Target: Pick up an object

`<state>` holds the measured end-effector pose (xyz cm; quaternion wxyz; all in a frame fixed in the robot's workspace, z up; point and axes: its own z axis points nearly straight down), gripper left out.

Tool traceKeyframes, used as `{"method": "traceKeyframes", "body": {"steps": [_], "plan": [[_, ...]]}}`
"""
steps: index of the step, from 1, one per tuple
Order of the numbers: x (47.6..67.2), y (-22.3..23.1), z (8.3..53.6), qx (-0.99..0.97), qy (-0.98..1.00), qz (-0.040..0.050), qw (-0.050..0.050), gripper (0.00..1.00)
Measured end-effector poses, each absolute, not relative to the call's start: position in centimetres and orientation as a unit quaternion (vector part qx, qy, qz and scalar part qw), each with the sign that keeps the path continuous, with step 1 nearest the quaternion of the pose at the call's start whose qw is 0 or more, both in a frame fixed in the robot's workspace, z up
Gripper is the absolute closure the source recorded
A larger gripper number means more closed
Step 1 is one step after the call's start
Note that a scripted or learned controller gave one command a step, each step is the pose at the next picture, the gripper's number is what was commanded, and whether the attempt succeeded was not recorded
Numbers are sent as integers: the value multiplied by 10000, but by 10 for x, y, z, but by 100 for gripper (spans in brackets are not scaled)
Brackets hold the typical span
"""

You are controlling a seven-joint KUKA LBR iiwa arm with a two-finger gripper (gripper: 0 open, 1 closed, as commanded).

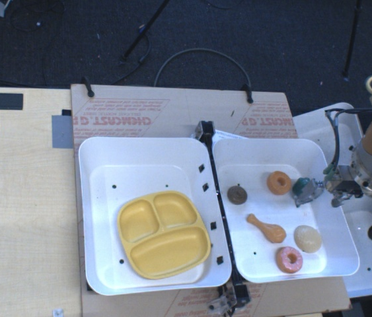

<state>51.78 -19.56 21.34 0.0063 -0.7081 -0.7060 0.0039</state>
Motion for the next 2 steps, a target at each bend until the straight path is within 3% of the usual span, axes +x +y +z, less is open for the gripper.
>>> {"method": "traceKeyframes", "body": {"steps": [1, 2], "plan": [[521, -195, 220, -7071, -7072, 4, 5, 0], [521, -188, 159, -7071, -7072, 15, 38, 0]]}}
